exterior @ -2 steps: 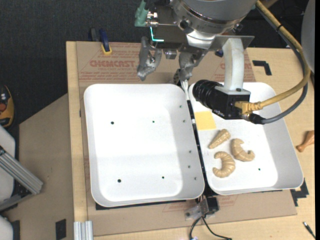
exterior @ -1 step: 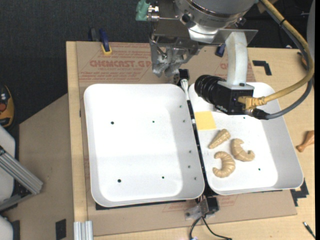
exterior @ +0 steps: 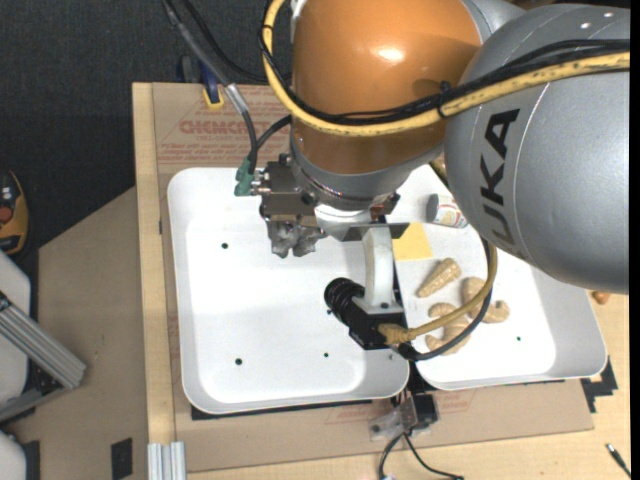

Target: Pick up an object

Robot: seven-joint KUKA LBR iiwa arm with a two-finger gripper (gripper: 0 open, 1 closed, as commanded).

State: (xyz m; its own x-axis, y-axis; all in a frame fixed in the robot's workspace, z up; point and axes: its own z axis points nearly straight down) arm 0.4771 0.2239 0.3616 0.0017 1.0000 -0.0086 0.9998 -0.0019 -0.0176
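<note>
White bins (exterior: 200, 268) sit side by side. From above I see my gripper (exterior: 293, 236) low over the bare left bin, with nothing in it; I cannot tell how it is set. Tan pieces (exterior: 437, 278) and a yellow block (exterior: 412, 240) lie in the right bin. It may grab only air.

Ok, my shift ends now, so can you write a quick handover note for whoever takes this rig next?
Gripper: low over the left bin, nothing seen between its fingers; open or shut can't be told.
Objects: tan pieces and a yellow block lie in the right bin, partly hidden by the arm.
Done: nothing picked yet.
Left: grasp one object and lift it.
</note>
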